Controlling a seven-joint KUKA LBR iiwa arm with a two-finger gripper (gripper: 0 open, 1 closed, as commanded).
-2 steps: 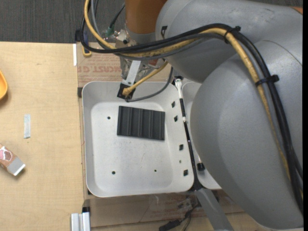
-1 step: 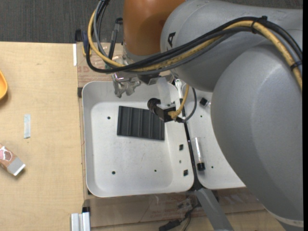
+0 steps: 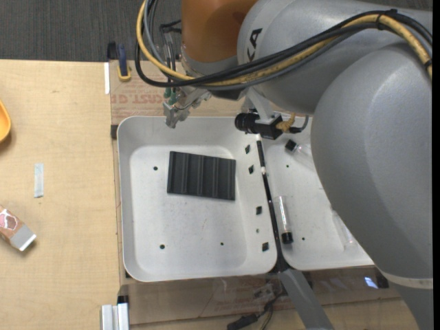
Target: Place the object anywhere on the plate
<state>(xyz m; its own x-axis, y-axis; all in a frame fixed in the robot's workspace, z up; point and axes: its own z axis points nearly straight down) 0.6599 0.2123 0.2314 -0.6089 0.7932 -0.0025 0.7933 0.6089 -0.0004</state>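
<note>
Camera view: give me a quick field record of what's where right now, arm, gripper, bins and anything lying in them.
arm: grey arm reaching in from the right, orange band above the wrist
gripper: gripper above the far rim of the left bin, nothing visibly held
left bin: white bin holding a dark ribbed rectangular pad, lying flat
right bin: white bin, partly covered by the arm; a pen-like object lies near its left edge
plate: cannot identify one
</note>
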